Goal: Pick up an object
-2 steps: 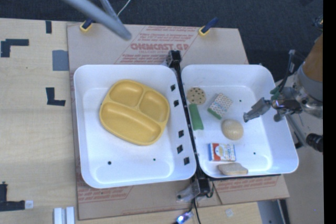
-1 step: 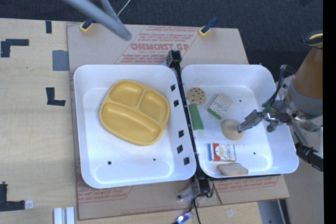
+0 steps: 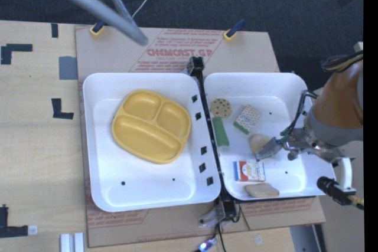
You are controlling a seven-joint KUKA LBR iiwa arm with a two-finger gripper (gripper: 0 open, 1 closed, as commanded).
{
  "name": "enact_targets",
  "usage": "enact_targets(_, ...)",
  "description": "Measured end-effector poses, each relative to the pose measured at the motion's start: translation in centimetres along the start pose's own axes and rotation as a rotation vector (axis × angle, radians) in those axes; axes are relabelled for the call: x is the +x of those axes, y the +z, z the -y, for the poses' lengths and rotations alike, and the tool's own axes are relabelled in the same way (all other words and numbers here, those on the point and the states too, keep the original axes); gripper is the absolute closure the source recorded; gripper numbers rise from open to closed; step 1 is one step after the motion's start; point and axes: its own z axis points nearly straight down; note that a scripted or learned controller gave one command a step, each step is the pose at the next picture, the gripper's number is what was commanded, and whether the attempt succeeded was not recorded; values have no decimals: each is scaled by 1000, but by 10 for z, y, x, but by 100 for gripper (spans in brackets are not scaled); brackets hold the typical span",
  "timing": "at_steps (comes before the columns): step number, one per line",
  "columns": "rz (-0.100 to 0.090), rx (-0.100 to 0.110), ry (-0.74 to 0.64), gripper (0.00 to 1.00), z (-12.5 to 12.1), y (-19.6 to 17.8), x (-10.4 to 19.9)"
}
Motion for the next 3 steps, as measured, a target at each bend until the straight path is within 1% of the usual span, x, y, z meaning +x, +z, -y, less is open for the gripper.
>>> enact_targets(1, 2, -9, 2, 0, -1, 51, 0)
enact_targets(2, -2, -12, -2, 100, -3, 36, 2)
enact_targets(3, 4, -13, -2, 100, -3, -27, 1)
